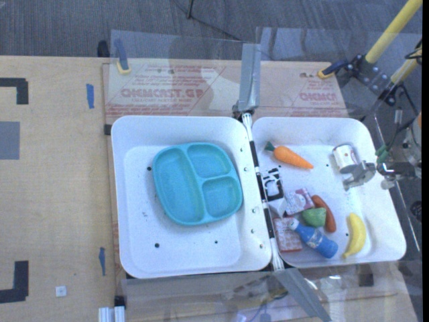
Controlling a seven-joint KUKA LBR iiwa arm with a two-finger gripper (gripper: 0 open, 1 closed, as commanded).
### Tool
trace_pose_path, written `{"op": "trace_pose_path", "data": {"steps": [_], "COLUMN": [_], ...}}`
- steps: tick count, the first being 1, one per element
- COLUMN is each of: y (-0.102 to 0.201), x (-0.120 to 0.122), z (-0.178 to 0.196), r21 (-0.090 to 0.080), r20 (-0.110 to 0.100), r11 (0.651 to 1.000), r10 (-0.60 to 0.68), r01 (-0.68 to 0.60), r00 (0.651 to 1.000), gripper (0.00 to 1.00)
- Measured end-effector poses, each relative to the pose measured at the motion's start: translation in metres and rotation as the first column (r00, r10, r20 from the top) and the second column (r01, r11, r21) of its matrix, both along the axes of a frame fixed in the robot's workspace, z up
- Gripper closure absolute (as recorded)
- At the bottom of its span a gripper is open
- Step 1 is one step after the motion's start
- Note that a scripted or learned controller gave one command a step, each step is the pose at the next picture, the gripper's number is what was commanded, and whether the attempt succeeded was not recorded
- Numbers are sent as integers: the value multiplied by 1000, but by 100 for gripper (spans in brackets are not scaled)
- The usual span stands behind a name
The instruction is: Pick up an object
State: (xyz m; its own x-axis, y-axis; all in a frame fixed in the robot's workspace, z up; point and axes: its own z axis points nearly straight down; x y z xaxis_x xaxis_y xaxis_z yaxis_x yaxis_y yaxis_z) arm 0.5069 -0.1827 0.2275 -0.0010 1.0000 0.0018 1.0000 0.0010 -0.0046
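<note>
Gripper [354,173] hovers low at the right bin's [385,247] right side, grip state impossible to tell. Silver can [343,156] sits just beside it; carrot [292,155] lies leftward, banana [355,234] below. Teal plate [196,183] fills the left bin [134,180].

Toys we can pick from in the right bin

We see a carrot [292,155] with a green top lying slanted near the bin's top left. A shiny silver can [343,157] lies on its side near the right wall. A yellow banana [355,235] lies along the lower right, curved. A blue bottle [315,239] lies tipped over at the bottom, touching a green pepper [314,216] and a red chili [324,210]. A small red and white packet [297,200] sits just left of the pepper.
</note>
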Motion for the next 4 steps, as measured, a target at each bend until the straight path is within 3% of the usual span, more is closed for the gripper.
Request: {"op": "trace_pose_path", "data": {"steps": [1,2,3,4], "y": [-1,-2,26,-6], "x": [1,1,89,153], "z": [9,9,-92,-119], "r21": [-1,-1,-2,-1], "r20": [1,1,5,4], "r11": [1000,1000,1000,1000], "r10": [-2,-2,-14,22], "r01": [2,2,14,-22], "r00": [1000,1000,1000,1000], "gripper": [100,0,0,0]}}
